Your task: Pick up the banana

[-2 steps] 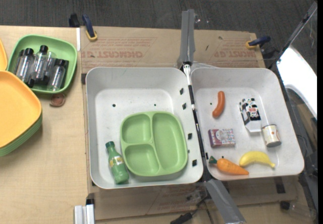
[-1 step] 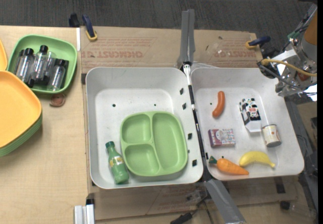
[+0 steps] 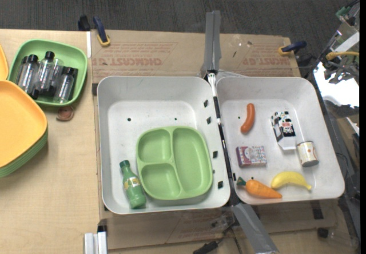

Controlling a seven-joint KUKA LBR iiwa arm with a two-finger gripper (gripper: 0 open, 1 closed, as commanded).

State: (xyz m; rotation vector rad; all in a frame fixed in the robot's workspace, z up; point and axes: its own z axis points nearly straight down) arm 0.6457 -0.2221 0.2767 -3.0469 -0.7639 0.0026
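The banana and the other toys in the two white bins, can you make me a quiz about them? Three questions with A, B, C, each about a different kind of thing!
1. Where is the banana?
A. On the green tray
B. In the right bin, near its front edge
C. On the cardboard behind the bins

2. How many compartments does the green tray have?
A. Three
B. Two
C. Five

3. How is the green bottle in the left bin placed?
A. Inside the tray
B. Leaning on the hot dog
C. Lying on the bin floor beside the tray

Answers:
1. B, the banana lies in the right bin next to the carrot.
2. A, two small sections and one long one are visible.
3. C, it lies flat just left of the tray.
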